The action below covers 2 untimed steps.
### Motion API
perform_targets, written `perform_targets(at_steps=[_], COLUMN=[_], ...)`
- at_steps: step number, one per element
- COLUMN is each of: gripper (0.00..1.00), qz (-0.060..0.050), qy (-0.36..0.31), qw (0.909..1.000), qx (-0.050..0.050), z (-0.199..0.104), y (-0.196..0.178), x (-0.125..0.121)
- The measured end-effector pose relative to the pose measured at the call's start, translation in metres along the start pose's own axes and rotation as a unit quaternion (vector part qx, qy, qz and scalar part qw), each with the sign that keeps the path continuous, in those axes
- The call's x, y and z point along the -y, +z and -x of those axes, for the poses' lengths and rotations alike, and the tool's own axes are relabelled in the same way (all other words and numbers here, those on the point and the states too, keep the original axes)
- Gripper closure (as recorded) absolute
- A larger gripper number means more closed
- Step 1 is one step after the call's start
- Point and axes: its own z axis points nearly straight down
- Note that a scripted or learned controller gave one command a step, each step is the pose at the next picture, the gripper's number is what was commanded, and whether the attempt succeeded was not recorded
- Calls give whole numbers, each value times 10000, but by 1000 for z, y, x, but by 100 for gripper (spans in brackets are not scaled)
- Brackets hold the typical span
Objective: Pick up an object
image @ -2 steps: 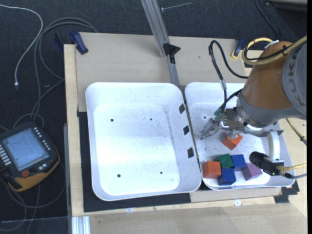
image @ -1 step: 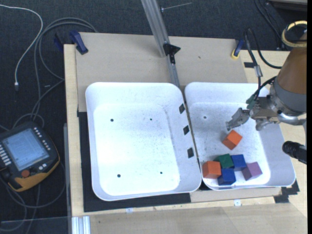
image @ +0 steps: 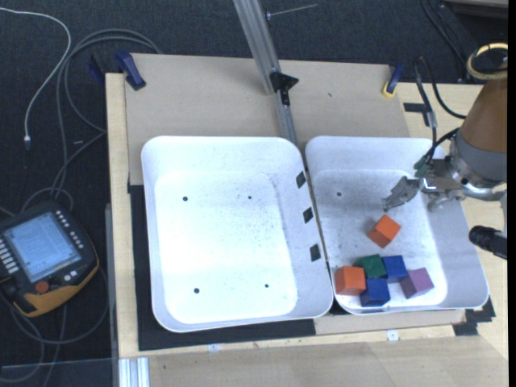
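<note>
In the right bin (image: 355,147), an orange block (image: 384,230) lies alone near the middle. Along the bin's front edge sits a cluster: another orange block (image: 350,280), a green block (image: 372,264), two blue blocks (image: 394,266) (image: 375,291) and a purple block (image: 418,281). My gripper (image: 419,197) hangs over the right bin, just above and to the right of the lone orange block. Its fingers (image: 400,193) are spread open with nothing between them.
The left bin (image: 161,160) stands beside the right one, with black clips along the shared wall. A metal pole (image: 258,31) rises from the back of the bench. A teach pendant (image: 40,256) and cables lie on the floor to the left.
</note>
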Motion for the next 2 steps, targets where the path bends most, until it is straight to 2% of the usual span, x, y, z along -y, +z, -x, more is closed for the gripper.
perform_targets(at_steps=[1,2], gripper=[0,0], qz=[-49,41], qy=[-15,-34], qw=[10000,10000], qx=[-30,1], z=[-16,-4], y=[99,93], x=[42,-37])
